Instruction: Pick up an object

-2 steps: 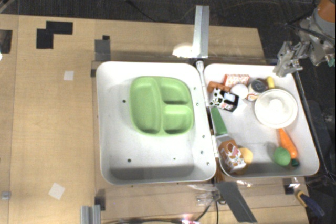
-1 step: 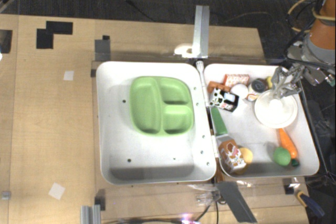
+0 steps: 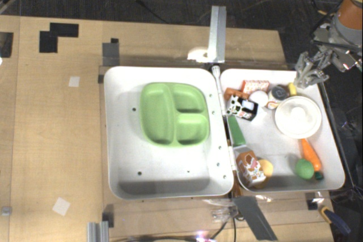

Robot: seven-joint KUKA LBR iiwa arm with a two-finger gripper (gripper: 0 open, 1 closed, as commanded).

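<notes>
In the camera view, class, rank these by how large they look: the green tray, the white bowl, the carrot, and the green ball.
1. Green tray
2. White bowl
3. Carrot and green ball: too alike to rank.

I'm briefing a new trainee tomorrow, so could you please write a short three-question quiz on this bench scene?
1. True or false: the green divided plastic plate lies in the right white bin.
2. Which object touches the round white bowl at its lower right? A) orange toy carrot B) black-and-white cow-patterned item
3. The claw is above that bin's top right ____.

Key: 1 false; 2 A; 3 corner.
</notes>
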